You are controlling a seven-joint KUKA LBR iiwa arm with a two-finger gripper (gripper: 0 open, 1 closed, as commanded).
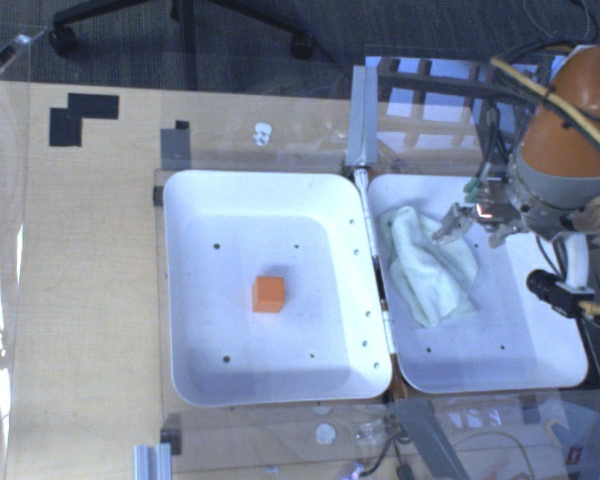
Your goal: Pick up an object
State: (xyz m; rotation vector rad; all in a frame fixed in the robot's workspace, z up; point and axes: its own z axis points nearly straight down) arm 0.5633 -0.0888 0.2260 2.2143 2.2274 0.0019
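1. The table (80, 298) carries two shallow white bins side by side, so that whatever the arm reaches for lies loose and flat, open from above.
2. In the left bin (195, 363) an orange cube (269, 294) sits alone near the middle, well apart from the walls and from the arm.
3. In the right bin (540, 363) a pale crumpled cloth (428, 268) lies against the left wall, bunched in soft folds.
4. The gripper (458, 223) hangs over the upper part of the cloth. One of the fingers (448, 230) slants down toward the fabric. I cannot tell how far apart the fingers stand, nor whether they touch or pinch the cloth.
5. Behind it, the grey arm with its orange band (570, 98) leans in from the right; my judgement is that the cloth is the intended pick.
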